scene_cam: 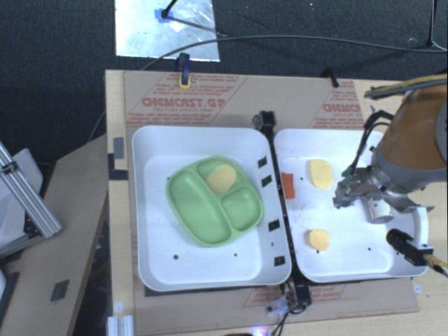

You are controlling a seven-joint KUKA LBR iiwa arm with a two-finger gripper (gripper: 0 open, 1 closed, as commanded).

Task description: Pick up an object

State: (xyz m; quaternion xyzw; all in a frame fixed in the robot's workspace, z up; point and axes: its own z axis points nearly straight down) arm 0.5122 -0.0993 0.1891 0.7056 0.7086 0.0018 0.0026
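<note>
Can't tell jaw state on the grey two-finger gripper (348, 191); it sits btwn two pale yellow rounded pieces (321, 173) (319, 239) in the right white bin (350, 271), so descent prob lands on bare floor.

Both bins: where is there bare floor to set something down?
Left bin: strips around the green divided plate, widest along the front. Right bin: back strip and the patch between the two yellow pieces. Crowded near the pincer.

One fixed cam overhead — slanted down on the surface (231, 93), both bins (157, 187) framed, arm (420, 145) entering right.
</note>
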